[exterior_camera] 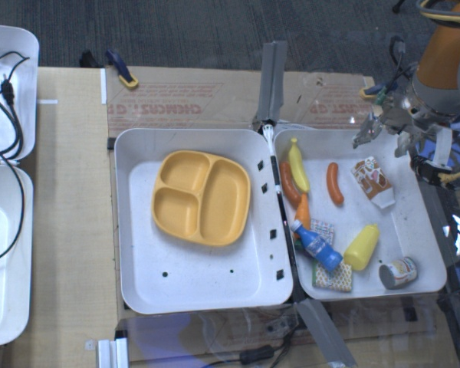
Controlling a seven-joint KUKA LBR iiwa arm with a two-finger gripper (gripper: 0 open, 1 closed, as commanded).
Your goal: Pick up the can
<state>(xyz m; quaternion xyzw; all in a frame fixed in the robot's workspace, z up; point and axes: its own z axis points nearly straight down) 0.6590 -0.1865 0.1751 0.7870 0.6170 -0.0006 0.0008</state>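
Observation:
The can (399,272) is small and silver with a printed label. It lies on its side in the near right corner of the right bin (425,213). My gripper (382,138) hangs over the far right part of that bin, well away from the can and just above a small red and white carton (372,180). Its two fingers are spread open with nothing between them. The grey arm with its orange band (443,48) rises behind it at the view's right.
The right bin also holds a banana (297,165), two sausages (335,183), a carrot (303,209), a blue bottle (320,247), a yellow squeeze bottle (361,247) close left of the can, and a woven pad (333,277). A yellow divided plate (202,197) lies in the left bin (130,228).

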